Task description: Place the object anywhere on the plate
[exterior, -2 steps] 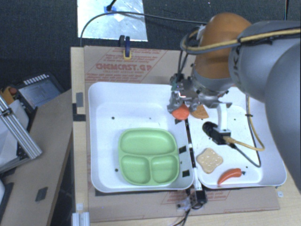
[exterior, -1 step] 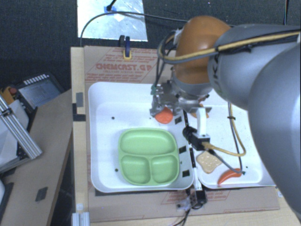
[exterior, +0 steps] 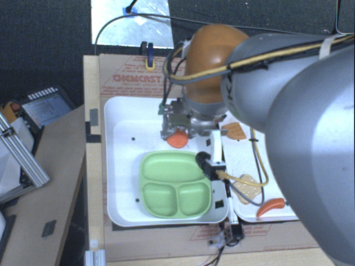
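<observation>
Currently the orange round object (exterior: 178, 141) sits at the gripper (exterior: 176, 131) tip, just off the green divided plate (exterior: 175, 190) at its 12 o'clock, over the left white bin (exterior: 119, 148) floor. Whether it is clamped I cannot tell. Judged: placement not done; transfer onto plate remains. Cardboard (exterior: 133, 77) at the bin's 12 o'clock reads "CHEMCAST".

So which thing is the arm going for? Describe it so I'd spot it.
Find the left white bin with the green plate. Just beyond the plate's far rim, under the gripper, sits a small round orange object. The other orange piece is long, in the right bin.
</observation>
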